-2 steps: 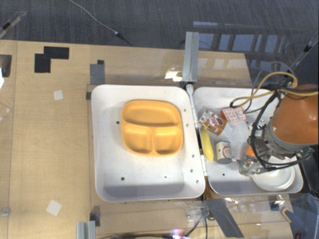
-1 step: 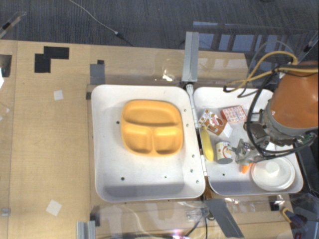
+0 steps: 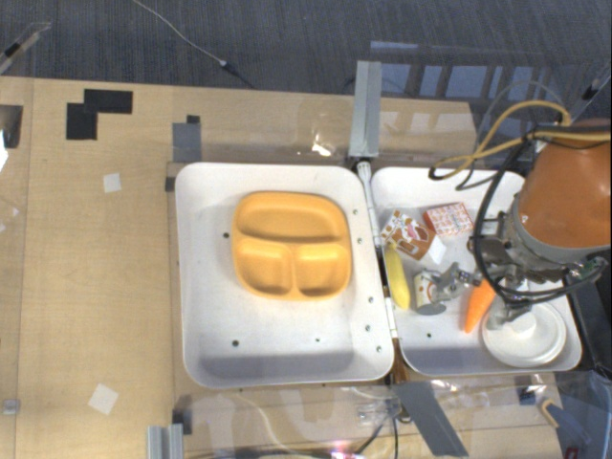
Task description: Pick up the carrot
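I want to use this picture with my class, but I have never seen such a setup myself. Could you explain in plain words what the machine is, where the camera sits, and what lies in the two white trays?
The camera looks down at a slant on a wooden bench. From the right reaches a robot arm, grey with an orange band. Its hand sits low over the right bin, hidden under the arm, so I cannot tell whether it holds anything. The left bin holds a yellow divided plate. In the right bin lie an orange carrot, which the arm is meant to pick up, a yellow banana, two small printed packets, a small metal object and a white dish.
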`<state>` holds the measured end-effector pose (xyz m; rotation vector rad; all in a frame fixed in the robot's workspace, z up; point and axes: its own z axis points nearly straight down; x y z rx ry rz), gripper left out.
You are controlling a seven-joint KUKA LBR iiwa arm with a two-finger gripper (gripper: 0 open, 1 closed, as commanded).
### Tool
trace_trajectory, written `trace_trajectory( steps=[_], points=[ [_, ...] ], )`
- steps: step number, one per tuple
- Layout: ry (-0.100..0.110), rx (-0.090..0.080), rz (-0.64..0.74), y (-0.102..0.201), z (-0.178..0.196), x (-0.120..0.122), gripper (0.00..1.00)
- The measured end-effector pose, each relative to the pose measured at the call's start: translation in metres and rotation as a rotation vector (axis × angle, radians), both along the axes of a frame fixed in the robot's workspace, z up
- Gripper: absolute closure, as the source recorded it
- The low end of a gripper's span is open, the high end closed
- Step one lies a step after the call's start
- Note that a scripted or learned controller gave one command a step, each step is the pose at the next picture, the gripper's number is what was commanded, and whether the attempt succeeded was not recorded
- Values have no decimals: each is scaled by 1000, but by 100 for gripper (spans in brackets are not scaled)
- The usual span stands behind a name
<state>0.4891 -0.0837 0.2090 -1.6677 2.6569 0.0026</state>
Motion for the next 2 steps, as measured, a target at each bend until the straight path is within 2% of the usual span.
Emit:
trace_trajectory(
  steps=[1, 2],
  points=[
    [7, 1, 36, -53, -49, 19, 0],
    [-4, 3, 80, -76, -114, 16, 0]
  ],
)
